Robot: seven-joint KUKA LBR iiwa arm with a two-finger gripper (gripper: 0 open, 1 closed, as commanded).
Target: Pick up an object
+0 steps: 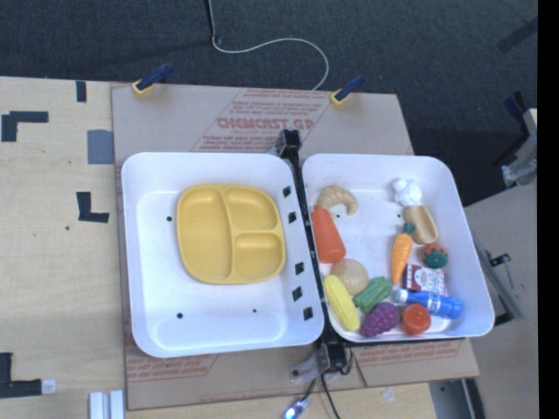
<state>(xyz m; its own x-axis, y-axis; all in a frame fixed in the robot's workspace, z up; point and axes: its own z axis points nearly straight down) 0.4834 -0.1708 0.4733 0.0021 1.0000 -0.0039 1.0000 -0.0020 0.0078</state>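
Observation:
The right bin [437,175] holds several toy foods. A croissant [337,199] lies at its upper left, with a red-orange sausage [327,235] below it. Further down are a beige round piece [350,276], a yellow corn cob [341,302], a green vegetable [374,291] and purple grapes [381,319]. On the right side lie a white piece [404,189], a hot dog bun [421,223], a carrot [400,258], a strawberry [434,256], a red-and-white packet [425,279], a blue bottle [434,302] and a small red piece [416,319].
The left bin [144,234] holds a yellow divided plate [231,234]. Both bins rest on a cardboard sheet [253,120] held by two yellow-blue clamps [152,78]. A white cable [271,46] loops behind the bins.

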